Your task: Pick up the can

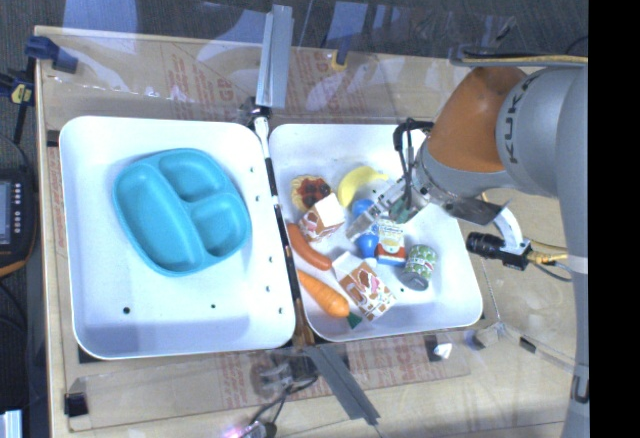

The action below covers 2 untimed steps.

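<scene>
The can [420, 266] lies on its side just below the gripper [392, 209], apart from it; whether the gripper grips cannot be told.

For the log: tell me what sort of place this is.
Likely a robot lab test bench: two white bins on a taped board, toy food and a can in the right one, an industrial arm reaching in.

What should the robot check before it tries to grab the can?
1. Can in view, in the right bin: ok.
2. Can clear of neighbours: not ok, it lies on its side against a small carton.
3. Tool above the can: not ok, it sits up-left of it.
4. Tool open or shut: cannot tell.
5. Tool holding something already: cannot tell.
</scene>
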Each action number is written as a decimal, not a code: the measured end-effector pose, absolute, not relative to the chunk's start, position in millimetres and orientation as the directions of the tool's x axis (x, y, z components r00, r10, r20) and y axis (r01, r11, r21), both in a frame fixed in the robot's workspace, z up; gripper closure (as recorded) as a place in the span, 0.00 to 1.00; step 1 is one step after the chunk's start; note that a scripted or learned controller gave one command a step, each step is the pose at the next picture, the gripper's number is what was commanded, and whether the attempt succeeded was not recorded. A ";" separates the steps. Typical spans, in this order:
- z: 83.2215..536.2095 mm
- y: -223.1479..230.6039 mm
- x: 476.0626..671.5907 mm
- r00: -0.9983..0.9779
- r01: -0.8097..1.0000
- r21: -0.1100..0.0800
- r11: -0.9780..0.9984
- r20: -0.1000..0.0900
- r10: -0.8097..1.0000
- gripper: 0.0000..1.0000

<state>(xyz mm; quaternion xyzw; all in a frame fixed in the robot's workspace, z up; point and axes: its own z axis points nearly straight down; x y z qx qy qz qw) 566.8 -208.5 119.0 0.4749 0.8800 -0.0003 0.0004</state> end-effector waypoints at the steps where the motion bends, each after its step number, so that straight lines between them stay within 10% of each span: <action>1: 92.3 -210.2 594.7 -0.601 0.799 0.000 0.601 -0.001 0.799 0.00; 2: 142.1 -209.4 555.3 -0.726 0.688 -0.001 0.726 0.002 0.688 0.00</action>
